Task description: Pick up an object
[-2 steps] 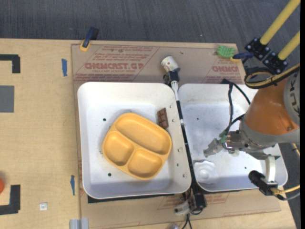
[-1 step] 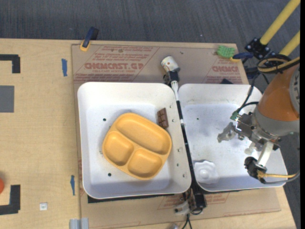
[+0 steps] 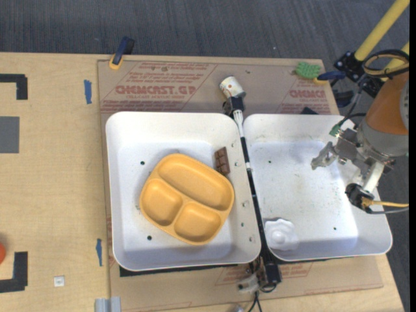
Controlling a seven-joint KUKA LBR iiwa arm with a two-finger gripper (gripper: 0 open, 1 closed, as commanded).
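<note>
Three candidate objects sit across the two bins on the worktop (image 3: 52, 174). Left bin (image 3: 123, 135) holds a yellow divided tray (image 3: 187, 197), lying flat near the middle, and a small brown block (image 3: 222, 161) just beside the tray's upper right corner, close to the bin's right wall. Right bin (image 3: 364, 239) holds a small white lumpy piece (image 3: 279, 231) near its lower left corner. Claw (image 3: 325, 159) hangs over the upper right part of the right bin, well apart from all three; whether it is open or closed cannot be told from this angle, and nothing shows between its tips. Handling judgement: tray looks like rigid moulded plastic, light, smooth and probably slippery; too wide to span flat, so the only real hold is a pinch on the raised rim or one of the compartment dividers, and it may tilt or slide out. Brown block looks small, stiff and light, an easy pinch across its short side, though the bin wall next to it crowds one finger. White piece is nearest to the claw; shape is unclear, it looks light and possibly soft, and low contrast against the bin makes its edges hard to judge.
</note>
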